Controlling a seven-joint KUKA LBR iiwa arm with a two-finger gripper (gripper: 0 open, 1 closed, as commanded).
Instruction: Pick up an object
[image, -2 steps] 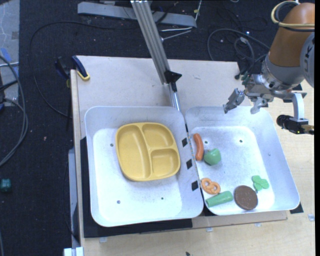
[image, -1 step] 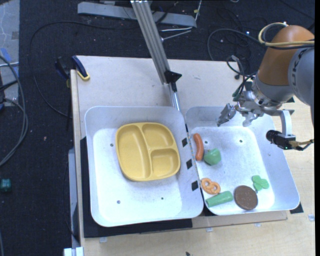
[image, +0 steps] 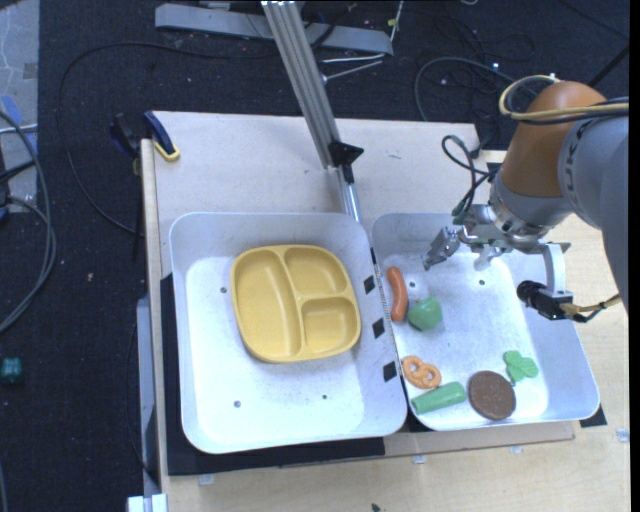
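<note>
Grey arm (image: 560, 150) above right bin (image: 560, 400) | hotdog (image: 397, 292) beside green block (image: 425, 315)

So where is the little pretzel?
The pretzel lies in the right bin, near its left wall toward the front. It sits just above the green pickle-shaped piece, left of the brown cookie.

Grey KUKA arm (image: 590, 165) entering from the frame's right edge, orange band above the wrist at upper right, two-finger metal gripper (image: 462, 247) angled down-left, right of centre, nothing visible between its fingers
</note>
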